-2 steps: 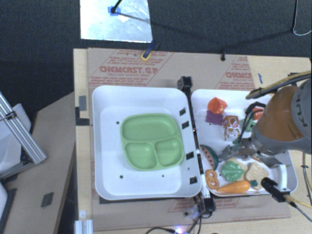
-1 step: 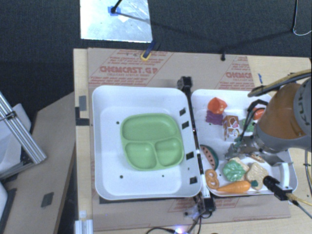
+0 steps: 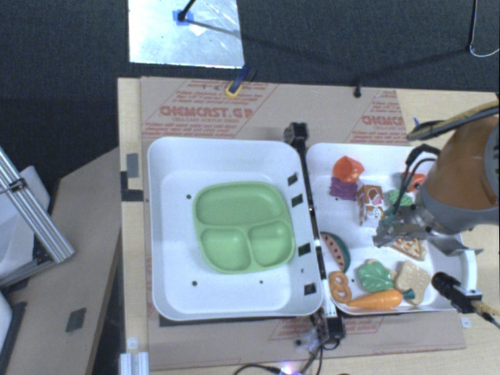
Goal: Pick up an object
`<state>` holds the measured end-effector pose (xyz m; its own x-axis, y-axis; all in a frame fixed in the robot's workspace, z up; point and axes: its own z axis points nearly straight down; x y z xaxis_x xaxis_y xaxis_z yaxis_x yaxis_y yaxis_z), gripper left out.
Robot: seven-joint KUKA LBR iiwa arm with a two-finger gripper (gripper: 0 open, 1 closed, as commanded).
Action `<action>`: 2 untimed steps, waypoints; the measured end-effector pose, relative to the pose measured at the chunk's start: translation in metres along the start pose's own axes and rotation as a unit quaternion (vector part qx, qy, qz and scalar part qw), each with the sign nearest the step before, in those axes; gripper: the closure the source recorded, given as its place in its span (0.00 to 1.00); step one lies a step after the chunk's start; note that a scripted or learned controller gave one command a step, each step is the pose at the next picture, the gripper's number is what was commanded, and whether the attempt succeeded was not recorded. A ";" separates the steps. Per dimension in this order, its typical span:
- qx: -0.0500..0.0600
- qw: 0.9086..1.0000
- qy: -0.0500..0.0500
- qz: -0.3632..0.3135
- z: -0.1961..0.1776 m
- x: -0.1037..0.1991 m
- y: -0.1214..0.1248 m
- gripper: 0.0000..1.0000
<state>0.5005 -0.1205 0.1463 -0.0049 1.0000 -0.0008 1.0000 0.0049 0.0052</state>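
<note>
We are at the reach-in step: the gripper (image 3: 393,233) hangs low in the right bin (image 3: 320,162), beside the pizza slice (image 3: 409,248) at its 4 o'clock; whether it is apart or together, we cannot tell. Next we need a straight descent. Two bins; one green tray (image 3: 238,226); one carrot (image 3: 376,300).

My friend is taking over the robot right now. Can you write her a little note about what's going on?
Gripper: low in the right bin, over the toy food near the pizza slice; it's too blurry to tell if anything is held.
Things: carrot, pretzel, watermelon slice and the other toys lie in the right bin. The green plate sits in the left bin.
Done: no pick confirmed.
Left: grab one toy and lift it.
</note>
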 end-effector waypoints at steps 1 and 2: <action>-0.001 1.000 -0.001 0.000 -0.046 -0.007 0.002 1.00; 0.000 1.000 0.000 0.000 -0.080 -0.008 0.004 1.00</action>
<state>0.5039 -0.1280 0.2265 -0.0047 1.0000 -0.0015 1.0000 0.0047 0.0058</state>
